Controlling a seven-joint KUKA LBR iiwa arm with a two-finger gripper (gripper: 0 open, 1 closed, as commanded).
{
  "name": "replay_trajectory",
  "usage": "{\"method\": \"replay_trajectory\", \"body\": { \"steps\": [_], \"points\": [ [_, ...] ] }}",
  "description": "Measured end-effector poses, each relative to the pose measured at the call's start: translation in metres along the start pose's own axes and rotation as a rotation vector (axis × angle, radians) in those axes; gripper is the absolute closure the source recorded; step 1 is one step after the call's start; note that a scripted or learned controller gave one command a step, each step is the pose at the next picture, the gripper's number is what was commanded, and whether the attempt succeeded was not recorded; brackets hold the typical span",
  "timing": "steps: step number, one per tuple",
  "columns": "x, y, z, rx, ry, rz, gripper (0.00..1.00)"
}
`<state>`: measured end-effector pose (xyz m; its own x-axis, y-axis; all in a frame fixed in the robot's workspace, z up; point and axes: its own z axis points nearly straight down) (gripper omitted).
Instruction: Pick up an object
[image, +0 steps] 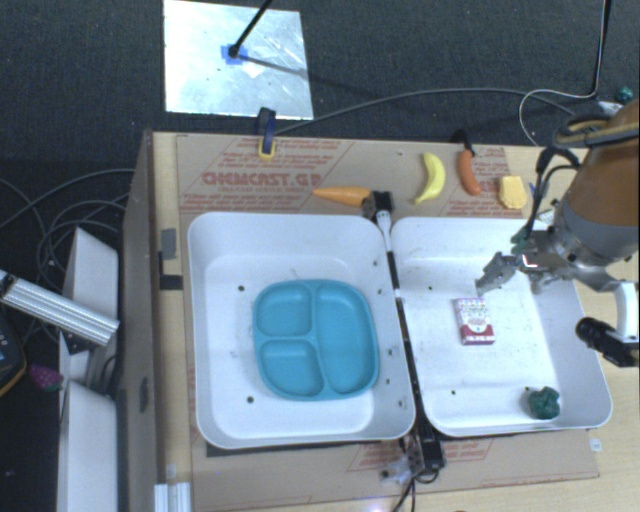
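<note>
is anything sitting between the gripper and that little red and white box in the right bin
Nothing visible does. The gripper hangs just up and to the right of the red and white box, with bare bin floor between them. The dark green lump sits off in the right bin's near corner, well out of the way.

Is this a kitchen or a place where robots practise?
Probably a robot lab, not a kitchen. A robot arm reaches over two white bins on a bench, the banana and carrot look like toys, and loose cables lie on the carpet beside the bench.
</note>
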<state>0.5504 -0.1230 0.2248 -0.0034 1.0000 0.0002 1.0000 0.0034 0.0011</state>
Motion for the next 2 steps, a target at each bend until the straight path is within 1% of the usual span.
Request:
{"method": "replay_trajectory", "body": {
  "steps": [1, 2],
  "points": [
    [-0.009, 0.007, 0.074, 0.002, 0.000, 0.002, 0.00],
    [-0.002, 0.003, 0.138, 0.002, 0.000, 0.003, 0.00]
  ]
}}
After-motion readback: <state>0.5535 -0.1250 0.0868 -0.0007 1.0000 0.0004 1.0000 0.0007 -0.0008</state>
